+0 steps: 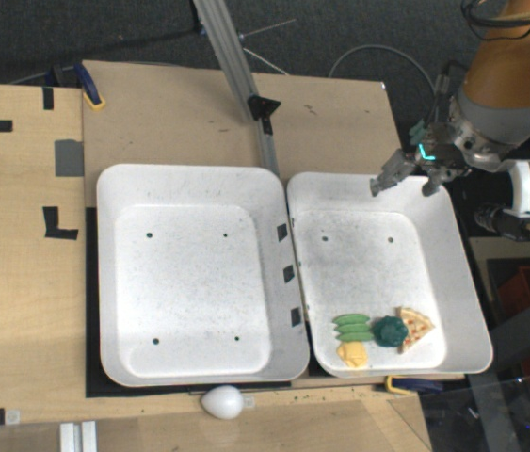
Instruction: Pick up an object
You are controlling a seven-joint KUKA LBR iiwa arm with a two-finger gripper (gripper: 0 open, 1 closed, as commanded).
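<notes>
Seen from above, my gripper (pixel 404 185) hangs with fingers spread over the upper right rim of the right bin (pixel 453 243), while a green pea pod (pixel 351 325), dark green ball (pixel 391 331), yellow piece (pixel 352 352) and pizza slice (pixel 416 326) cluster at its lower edge, beside the left bin (pixel 114 252).

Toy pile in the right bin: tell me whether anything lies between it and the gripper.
Nothing visible does. The gripper hangs open over the far rim of the right bin; the toy pile sits at the near end, and only bare bin floor lies between them.
</notes>
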